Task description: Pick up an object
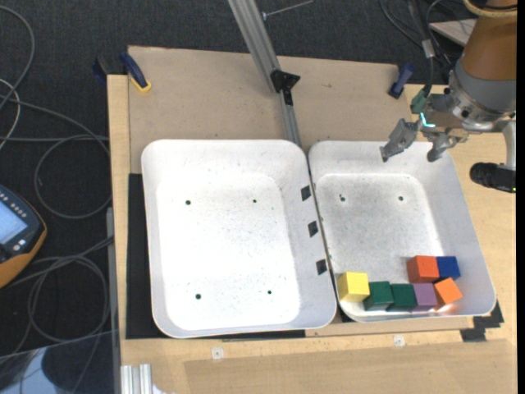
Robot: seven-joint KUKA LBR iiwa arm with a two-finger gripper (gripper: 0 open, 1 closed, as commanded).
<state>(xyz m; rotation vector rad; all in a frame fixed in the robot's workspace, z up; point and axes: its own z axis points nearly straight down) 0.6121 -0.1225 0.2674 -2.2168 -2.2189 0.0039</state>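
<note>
Gripper (pixel 414 148) hangs spread and bare over right bin's (pixel 459 212) far rim. Blocks (pixel 402 287) sit clustered in that bin's near corner, well apart from it. Nothing picked yet; approach and grasp remain.

I see the blocks (pixel 402 286) huddled in the right bin's (pixel 328 220) near corner, touching one another. Left of that bin, just beside it, lies the left bin (pixel 164 220). My gripper (pixel 417 143) hangs over the right bin's far rim.
</note>
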